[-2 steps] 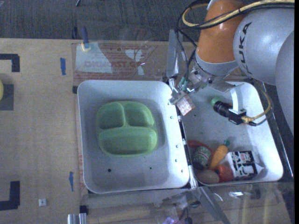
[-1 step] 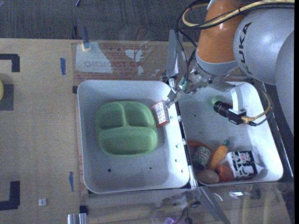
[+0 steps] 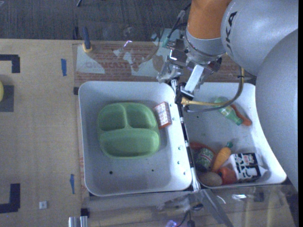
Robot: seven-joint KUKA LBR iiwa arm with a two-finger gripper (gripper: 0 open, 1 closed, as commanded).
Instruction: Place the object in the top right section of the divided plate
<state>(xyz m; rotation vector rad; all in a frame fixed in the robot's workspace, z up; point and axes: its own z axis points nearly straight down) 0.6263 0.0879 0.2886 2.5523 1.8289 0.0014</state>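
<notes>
A green divided plate (image 3: 127, 144) lies in the left bin (image 3: 94, 174), with two small sections at the far side and one wide section nearer the front. A small red and white packet (image 3: 163, 114) rests at the plate's right rim, beside its top right section, partly on the bin floor. My gripper (image 3: 173, 78) hangs above the far end of the wall between the two bins, up and to the right of the packet. Nothing shows between its tips.
The right bin (image 3: 265, 145) holds a green bottle (image 3: 227, 111), an orange piece (image 3: 244, 118), a carrot (image 3: 220, 158), a green can (image 3: 204, 157), a black and white carton (image 3: 246, 166), a brown lump (image 3: 211, 178) and a red piece (image 3: 227, 174). The arm covers the right bin's far corner.
</notes>
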